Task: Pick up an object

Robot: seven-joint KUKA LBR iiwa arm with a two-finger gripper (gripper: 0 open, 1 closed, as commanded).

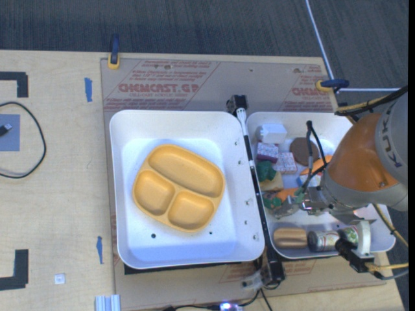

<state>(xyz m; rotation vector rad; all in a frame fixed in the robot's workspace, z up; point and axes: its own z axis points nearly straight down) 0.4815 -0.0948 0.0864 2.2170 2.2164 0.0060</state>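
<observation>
Pincer [295, 203] of the grey and orange arm is low inside the right bin [382, 241], above a small heap of mixed objects [275, 167] on the bin's left side; whether it is spread or pressed together I cannot tell. Near the front wall lies a brown oblong piece [290, 238] beside a dark bottle [324, 240]. In the left bin [130, 135] rests a yellow divided plate [178, 186].

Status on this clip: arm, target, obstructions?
Gripper low in right bin, amid cluttered objects. No object seen held. Yellow tray sits in left bin.
</observation>
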